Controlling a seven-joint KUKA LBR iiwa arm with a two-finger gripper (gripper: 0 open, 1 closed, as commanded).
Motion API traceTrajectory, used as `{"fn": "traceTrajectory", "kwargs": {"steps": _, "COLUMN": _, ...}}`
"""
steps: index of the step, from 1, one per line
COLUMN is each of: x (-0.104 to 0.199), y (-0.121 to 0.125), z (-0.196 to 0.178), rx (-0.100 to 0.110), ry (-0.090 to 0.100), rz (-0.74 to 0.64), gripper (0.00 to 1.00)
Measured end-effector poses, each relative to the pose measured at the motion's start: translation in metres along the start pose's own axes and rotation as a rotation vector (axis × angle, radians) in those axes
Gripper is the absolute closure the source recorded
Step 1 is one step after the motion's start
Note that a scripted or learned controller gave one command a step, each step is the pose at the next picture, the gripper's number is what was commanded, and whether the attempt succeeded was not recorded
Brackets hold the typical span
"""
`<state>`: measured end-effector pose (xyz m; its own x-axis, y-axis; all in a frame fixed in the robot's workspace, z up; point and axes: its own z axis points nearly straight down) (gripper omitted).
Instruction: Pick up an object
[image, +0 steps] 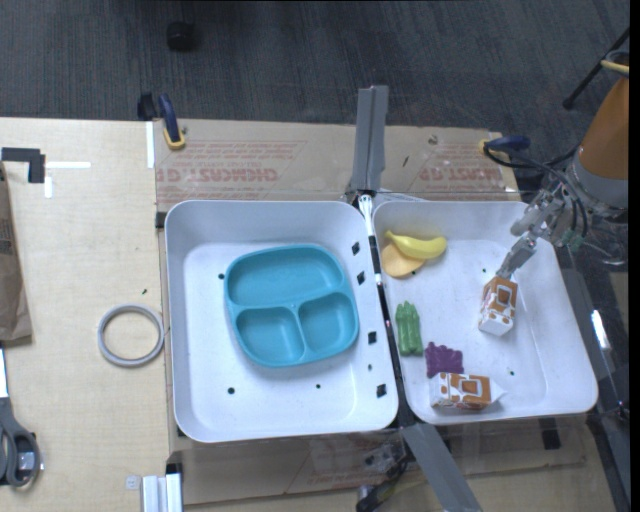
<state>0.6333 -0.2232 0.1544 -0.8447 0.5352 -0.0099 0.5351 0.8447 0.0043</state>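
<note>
While tilted, the gripper (508, 268) pinches a small carton (498, 306) between 2 fingers.

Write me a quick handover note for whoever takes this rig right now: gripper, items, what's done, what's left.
Gripper: low over the right bin, just above the small white-and-orange carton; grip state unclear.
Right bin also has a banana, a green piece, a purple piece and a second carton.
Left bin: blue divided plate.
Done: nothing visibly lifted.
Left: grasp and raise one object.
</note>
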Motion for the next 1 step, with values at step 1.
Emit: {"fn": "traceTrajectory", "kwargs": {"steps": 1, "x": 0.0130, "y": 0.0320, "z": 0.0502, "rx": 0.005, "ry": 0.007, "rz": 0.319, "gripper": 0.00}}
